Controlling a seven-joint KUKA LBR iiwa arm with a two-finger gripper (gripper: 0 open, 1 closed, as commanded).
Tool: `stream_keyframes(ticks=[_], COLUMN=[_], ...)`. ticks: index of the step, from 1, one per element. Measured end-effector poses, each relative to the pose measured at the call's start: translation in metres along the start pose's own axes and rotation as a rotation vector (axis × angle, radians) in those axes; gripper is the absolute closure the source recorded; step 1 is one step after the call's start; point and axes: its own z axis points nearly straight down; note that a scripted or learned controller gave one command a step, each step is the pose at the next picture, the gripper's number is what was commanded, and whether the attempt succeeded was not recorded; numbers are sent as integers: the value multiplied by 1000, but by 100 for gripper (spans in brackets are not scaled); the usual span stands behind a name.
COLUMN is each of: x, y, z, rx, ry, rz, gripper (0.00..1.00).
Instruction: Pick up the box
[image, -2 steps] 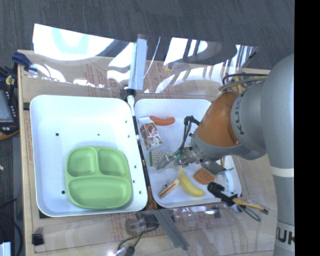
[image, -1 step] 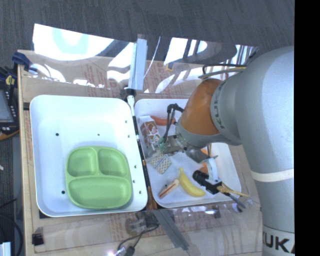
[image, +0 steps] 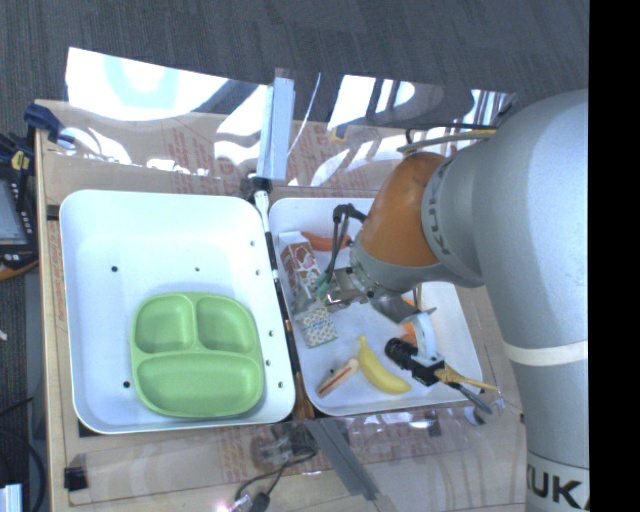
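So the left white bin has a green three-compartment plastic plate in it. In the right white bin, a small brown printed cardboard box stands by the left wall, with the gripper right beside it, grip state impossible to tell. Nearer the front sit a hot dog toy and yellow banana.

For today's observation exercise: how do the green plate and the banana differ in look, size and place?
The plate is green, the banana yellow. The plate is wide, flat and split into three compartments; the banana is much smaller, slim and curved. The plate lies in the left bin, the banana in the right bin among other things. Both lie flat, untouched by the gripper.
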Motion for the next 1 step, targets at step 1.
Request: stream_keyframes(ticks=[1], x=[44], y=[36], z=[-90], rx=[0], ry=[5], rz=[53], gripper=[100])
